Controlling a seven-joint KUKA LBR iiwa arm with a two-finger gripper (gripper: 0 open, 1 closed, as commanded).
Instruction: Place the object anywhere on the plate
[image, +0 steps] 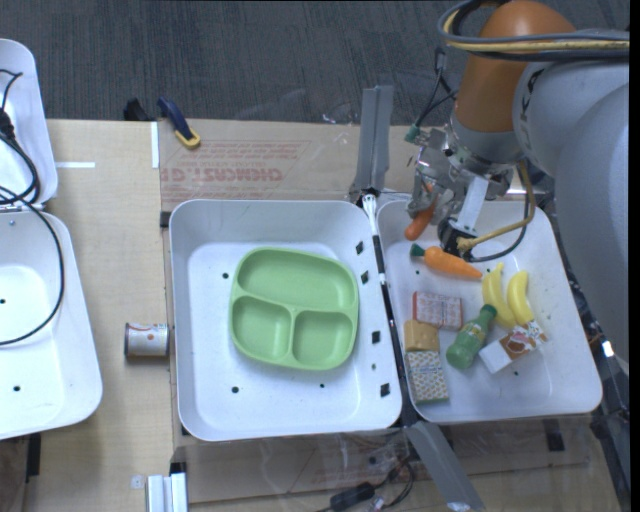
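Over the right bin's (560, 395) back corner, the gripper (432, 205) hangs; cannot tell its state. Small carrot (418, 224) sits right under it, long axis slanting. Plate (295, 307) lies well left, in the other bin.

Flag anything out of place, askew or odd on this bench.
One oddity: a small can lies on its side on the bare bench, left of the bin with the green plate, outside both bins. The carrot, bananas, green bottle and small boxes sit jumbled in the right bin, none visibly spilled or damaged.
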